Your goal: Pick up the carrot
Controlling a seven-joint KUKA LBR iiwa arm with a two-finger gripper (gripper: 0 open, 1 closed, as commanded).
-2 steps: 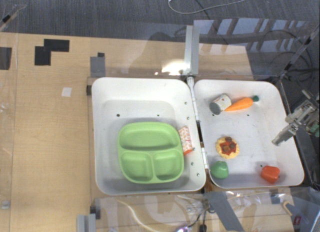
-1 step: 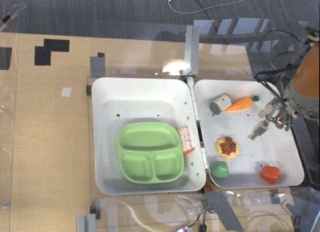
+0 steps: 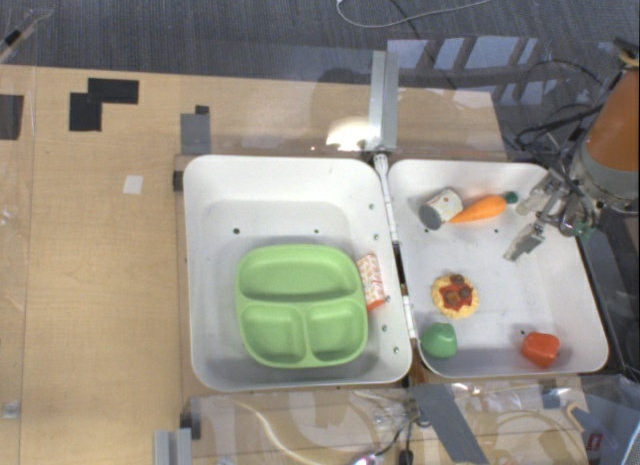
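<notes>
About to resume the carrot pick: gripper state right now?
Gripper: jaws open, nothing between them, over the right white bin, to the right of the orange carrot.

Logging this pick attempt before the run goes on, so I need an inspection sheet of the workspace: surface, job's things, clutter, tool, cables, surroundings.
Surface: wooden bench bearing two white bins, left bin and right bin.
Job's things: carrot lying in the right bin's far part, its tip against a grey cylinder.
Clutter: green divided plate and a small packet in the left bin; mini pizza, green piece and red-orange piece in the right bin.
Tool: tool over the right bin, to the right of the carrot, holding nothing.
Cables: black cable on the floor beyond the bench.
Surroundings: grey carpet.
</notes>
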